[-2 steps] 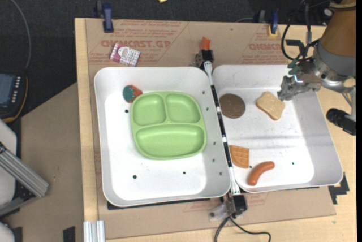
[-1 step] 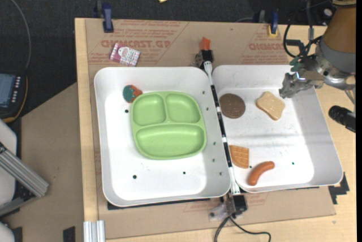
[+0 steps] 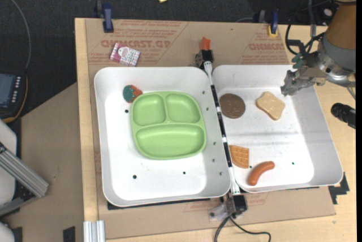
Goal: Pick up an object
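Bread slice lies in the right bin, near its back, with a brown round cookie to its left. The claw hovers just beside it, at the upper right, touching nothing. I judge the step is the approach; next it must come over the bread and descend. How wide the claw is spread, I cannot tell.
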Available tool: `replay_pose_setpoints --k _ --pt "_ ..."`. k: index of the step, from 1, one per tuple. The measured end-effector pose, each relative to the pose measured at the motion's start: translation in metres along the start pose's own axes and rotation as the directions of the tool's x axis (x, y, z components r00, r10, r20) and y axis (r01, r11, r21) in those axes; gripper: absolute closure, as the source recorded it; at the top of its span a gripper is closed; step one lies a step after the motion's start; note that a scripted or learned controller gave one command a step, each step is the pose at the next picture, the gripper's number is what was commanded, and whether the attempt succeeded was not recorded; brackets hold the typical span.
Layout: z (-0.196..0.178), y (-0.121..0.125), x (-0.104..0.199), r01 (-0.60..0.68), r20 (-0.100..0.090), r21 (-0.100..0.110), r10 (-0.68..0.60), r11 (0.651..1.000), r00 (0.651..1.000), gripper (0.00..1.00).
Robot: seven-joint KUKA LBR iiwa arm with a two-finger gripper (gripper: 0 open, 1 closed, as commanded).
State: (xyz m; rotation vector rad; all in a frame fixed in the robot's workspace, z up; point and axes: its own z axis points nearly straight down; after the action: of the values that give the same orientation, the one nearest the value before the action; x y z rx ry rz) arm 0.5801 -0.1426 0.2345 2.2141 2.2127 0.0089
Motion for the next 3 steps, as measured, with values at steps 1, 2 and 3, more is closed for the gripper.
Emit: replay_pose_setpoints --k 1,2,3 --pt "-0.01 0.001 0.0 0.001 0.001 -0.003 -0.001 1.0 1.0 1.0" --pt "-0.01 0.001 0.0 0.0 0.001 -0.002 0.0 1.0 1.0 0.0" --pt "0.091 0.036 0.001 0.003 -0.005 0.018 -0.002 1.0 1.0 0.0"
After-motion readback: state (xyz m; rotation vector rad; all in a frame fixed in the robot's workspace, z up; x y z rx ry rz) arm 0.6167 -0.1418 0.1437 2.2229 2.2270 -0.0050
